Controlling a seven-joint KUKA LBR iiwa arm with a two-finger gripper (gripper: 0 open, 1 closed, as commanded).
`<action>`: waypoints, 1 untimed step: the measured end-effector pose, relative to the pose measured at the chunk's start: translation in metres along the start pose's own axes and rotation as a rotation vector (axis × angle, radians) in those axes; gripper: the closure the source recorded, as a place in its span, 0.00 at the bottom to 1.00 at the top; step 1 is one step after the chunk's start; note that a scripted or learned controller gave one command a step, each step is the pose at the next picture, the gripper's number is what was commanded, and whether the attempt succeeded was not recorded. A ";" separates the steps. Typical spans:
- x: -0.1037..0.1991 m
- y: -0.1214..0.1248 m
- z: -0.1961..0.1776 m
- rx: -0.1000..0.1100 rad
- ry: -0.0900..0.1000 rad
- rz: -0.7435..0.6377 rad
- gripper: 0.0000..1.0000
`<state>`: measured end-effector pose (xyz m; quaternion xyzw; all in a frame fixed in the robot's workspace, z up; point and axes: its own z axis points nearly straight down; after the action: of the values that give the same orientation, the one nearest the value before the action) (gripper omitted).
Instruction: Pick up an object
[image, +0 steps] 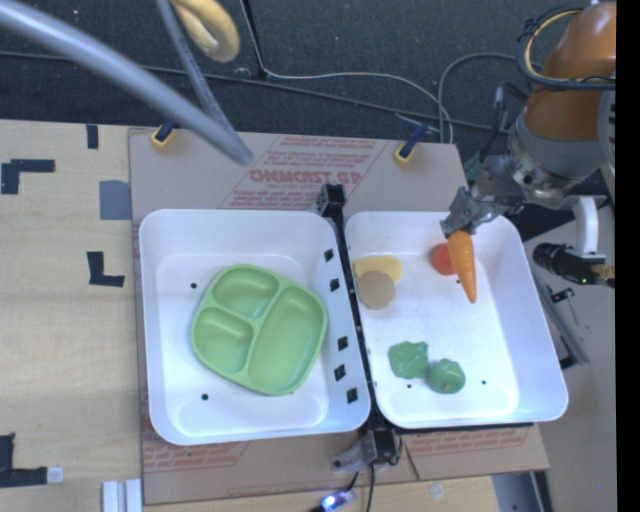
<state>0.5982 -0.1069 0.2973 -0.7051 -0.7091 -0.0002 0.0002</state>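
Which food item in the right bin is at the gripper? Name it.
The orange carrot, hanging point-down from the gripper; the other foods lie lower in the bin.

You see the orange carrot (462, 265) hanging with its thick top pinched in the tool (468, 222) and its thin tip pointing toward five o'clock, over the right bin (530, 330) near its one o'clock corner. It is plain orange, tapered and smooth. Its upper end sits between the tool's fingers; its lower half looks clear of the bin floor, though you cannot tell for certain.
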 end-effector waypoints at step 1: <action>0.058 -0.005 0.017 0.003 0.000 0.000 1.00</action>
<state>0.5924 -0.0493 0.2799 -0.7051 -0.7091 0.0007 0.0011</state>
